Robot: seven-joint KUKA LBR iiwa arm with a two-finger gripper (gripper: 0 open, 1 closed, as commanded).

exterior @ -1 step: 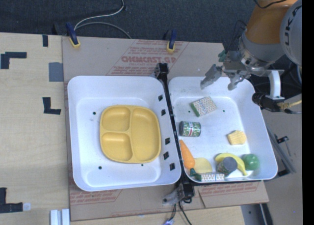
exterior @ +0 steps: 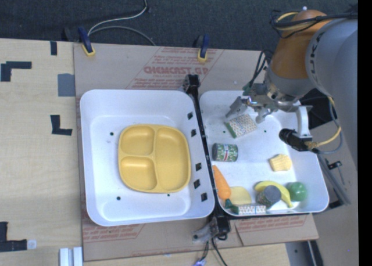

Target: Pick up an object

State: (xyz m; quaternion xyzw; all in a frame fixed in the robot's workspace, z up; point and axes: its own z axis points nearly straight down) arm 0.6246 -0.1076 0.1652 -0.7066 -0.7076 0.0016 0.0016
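Observation:
My gripper [exterior: 249,110] hangs over the upper part of the right bin [exterior: 314,169], fingers spread open. Just below the fingertips lies a small checkered green-and-white packet [exterior: 240,125], with nothing held between the fingers. Lower in the same bin lie a green can [exterior: 225,153] on its side, an orange carrot [exterior: 221,182], a yellow cheese wedge [exterior: 280,162], a banana [exterior: 273,191] and a green pepper [exterior: 297,191].
The left bin [exterior: 96,148] holds a yellow sectioned plate [exterior: 154,158]. A black divider [exterior: 199,137] runs between the bins. The grey arm with its orange band [exterior: 296,50] comes in from the upper right. Two clamps [exterior: 203,49] grip the cardboard's far edge.

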